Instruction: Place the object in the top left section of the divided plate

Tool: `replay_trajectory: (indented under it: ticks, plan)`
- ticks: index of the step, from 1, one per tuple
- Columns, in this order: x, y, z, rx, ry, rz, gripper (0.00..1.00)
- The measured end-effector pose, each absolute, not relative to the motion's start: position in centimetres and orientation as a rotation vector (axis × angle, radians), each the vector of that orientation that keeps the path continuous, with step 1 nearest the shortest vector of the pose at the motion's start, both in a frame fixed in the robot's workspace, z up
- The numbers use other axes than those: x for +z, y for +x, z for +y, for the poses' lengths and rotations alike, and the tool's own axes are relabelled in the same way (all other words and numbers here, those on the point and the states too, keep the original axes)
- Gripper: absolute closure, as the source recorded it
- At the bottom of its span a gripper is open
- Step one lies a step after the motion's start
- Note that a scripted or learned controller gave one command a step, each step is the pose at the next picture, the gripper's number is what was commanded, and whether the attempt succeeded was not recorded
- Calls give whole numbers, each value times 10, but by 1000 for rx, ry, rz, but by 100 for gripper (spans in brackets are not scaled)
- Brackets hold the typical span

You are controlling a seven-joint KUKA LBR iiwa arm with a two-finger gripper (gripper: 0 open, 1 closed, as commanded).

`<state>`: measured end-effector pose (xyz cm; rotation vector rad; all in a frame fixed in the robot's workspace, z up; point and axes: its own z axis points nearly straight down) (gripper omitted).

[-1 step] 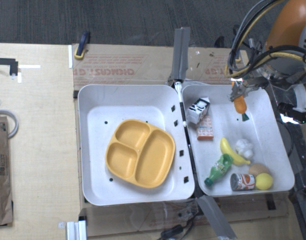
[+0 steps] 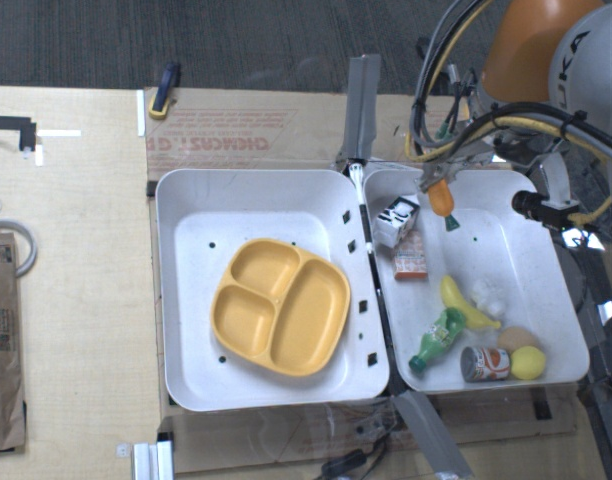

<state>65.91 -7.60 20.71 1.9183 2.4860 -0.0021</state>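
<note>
We see the yellow divided plastic plate (image 2: 282, 306) in the left white bin (image 2: 186, 268). Right of the plate — in the other bin — the gripper (image 2: 438, 190) pinches a small orange carrot-shaped toy (image 2: 442, 202) between its fingers, above a small box.

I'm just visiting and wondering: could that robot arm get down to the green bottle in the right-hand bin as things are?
Probably yes. The green bottle lies uncovered in the right bin, on the arm's own side. A banana touches its top and a can lies close by, so the approach looks a bit crowded.
</note>
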Motion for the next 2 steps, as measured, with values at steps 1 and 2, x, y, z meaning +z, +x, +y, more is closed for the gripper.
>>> replay_trajectory:
  ticks: [1,2]
  plan:
    - [191,659,18,-4,1830,2553,100]
    - [191,659,17,-4,1831,2553,0]
